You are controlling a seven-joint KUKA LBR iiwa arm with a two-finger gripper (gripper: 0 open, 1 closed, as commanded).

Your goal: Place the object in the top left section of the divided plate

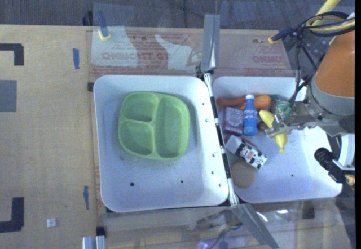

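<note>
I see the green divided plate (153, 125) bare in every section; nothing placed yet. Right of it, my gripper (280, 127) hovers over the banana (280, 139); its grip I cannot tell.

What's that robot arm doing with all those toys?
The robot arm's gripper is down in the right bin, reaching into a pile of toy food: a yellow banana, a blue bottle, an orange carrot and a small carton. It sits right by the banana. The green divided plate waits in the left bin, with nothing on it yet.
</note>
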